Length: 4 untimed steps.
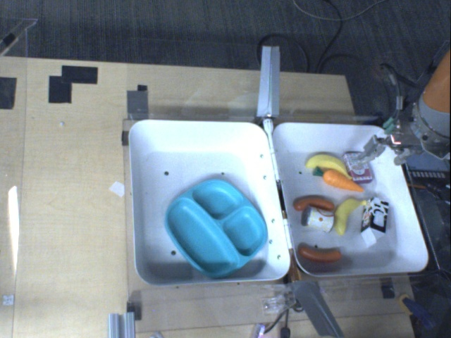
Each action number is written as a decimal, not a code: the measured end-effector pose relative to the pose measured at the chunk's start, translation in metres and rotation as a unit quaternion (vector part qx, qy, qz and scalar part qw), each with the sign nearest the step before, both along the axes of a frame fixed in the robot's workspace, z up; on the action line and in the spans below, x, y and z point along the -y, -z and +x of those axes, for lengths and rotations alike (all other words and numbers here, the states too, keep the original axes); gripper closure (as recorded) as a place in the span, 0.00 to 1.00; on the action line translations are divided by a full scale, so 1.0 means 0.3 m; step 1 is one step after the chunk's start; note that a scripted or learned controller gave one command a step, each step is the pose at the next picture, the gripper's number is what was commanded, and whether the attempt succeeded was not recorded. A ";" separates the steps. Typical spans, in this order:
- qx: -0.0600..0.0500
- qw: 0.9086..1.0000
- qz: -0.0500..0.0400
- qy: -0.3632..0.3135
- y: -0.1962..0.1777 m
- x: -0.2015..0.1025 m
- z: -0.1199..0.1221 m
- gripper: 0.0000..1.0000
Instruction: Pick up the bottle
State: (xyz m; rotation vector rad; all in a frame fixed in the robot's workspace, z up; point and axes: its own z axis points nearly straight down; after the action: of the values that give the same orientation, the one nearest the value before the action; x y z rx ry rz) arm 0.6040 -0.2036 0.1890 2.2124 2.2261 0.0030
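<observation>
The bottle (pixel 375 215), small and white with black patches, lies in the right bin (pixel 416 255) near its right wall. My gripper (pixel 359 165) reaches in from the right and hangs low over the bin's back part. It is just above the orange carrot (pixel 341 181) and beside a yellow banana (pixel 327 163). The bottle lies apart from the gripper, some way toward the front and slightly right of it. Nothing shows between the fingers.
The right bin also holds a second banana (pixel 346 214), two brown sausages (pixel 314 203) (pixel 320 254) and a small white and brown item (pixel 318 220). A blue divided plate (pixel 216 225) lies in the left bin (pixel 148 189). A metal post (pixel 268 83) stands behind the bins.
</observation>
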 end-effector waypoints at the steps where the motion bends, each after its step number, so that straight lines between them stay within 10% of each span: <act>1: 0.001 0.996 -0.001 0.093 0.060 0.003 0.222 0.00; 3: 0.001 0.984 0.000 0.177 -0.084 -0.165 0.221 0.00; 4: 0.000 0.984 0.000 0.177 0.245 -0.080 0.219 0.00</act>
State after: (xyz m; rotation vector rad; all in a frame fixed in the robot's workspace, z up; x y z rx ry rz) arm 0.6697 -0.1797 0.1154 2.5713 1.7999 0.0028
